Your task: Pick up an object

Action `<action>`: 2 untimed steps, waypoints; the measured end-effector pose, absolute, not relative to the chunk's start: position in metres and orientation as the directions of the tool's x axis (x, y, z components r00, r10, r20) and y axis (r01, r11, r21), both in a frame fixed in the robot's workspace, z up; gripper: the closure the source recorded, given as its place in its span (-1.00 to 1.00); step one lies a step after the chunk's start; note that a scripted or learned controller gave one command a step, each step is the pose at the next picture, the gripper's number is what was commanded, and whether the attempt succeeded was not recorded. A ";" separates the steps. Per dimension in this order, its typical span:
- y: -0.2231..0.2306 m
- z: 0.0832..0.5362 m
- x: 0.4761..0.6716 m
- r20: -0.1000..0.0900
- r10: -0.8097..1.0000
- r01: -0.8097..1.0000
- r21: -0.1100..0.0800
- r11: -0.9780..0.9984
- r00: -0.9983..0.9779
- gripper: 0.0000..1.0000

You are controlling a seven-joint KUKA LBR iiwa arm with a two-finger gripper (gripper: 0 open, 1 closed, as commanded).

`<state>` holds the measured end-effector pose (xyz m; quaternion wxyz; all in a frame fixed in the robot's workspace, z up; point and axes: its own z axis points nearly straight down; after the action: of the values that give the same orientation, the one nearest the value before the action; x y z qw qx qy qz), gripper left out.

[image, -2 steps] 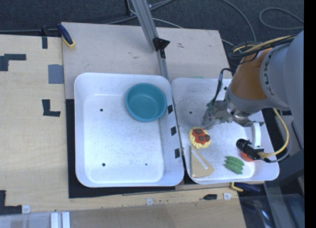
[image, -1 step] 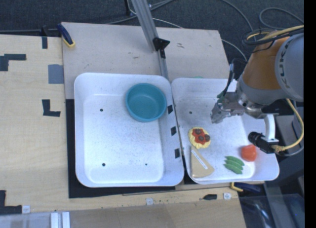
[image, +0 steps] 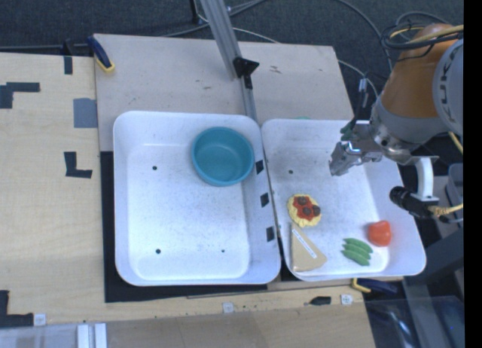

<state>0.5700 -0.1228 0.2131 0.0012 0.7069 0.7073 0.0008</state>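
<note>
On the table (image: 45, 188), the left bin (image: 135, 211) holds 1 item, a blue bowl (image: 223, 155) standing upright in its far right corner, close to the divide between the 2 bins. A slanted metal pole (image: 222, 22) crosses the far side of the table and ends near that divide. The right bin (image: 290, 151) carries the smaller toys, gathered along its near half: a round yellow piece with red topping (image: 304, 210) toward the left, a pale wedge-shaped piece (image: 306, 251) just nearer than it against the near left wall, a green pod-like piece (image: 357, 251) further right, and a small red piece (image: 379, 233) near the right wall. These 4 lie apart from one another, which should leave room to close on any 1 of them; any could serve as the object to pick up. The hand (image: 343, 160) hangs over the bare far part of the right bin, well apart from the toys, with nothing between its tips; whether it is wide or narrow I cannot tell. Judging by that, no grasp has begun. Part of a letter or 2 shows on the arm's orange band (image: 418, 75) at the far right, too cropped to read.
</note>
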 end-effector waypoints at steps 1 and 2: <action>-0.123 0.254 0.571 0.000 1.000 1.000 0.003 0.000 0.000 1.00; -0.073 0.240 0.577 0.001 1.000 1.000 -0.001 0.004 -0.004 1.00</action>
<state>0.5768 -0.0727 0.2401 -0.0007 0.7056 0.7086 -0.0001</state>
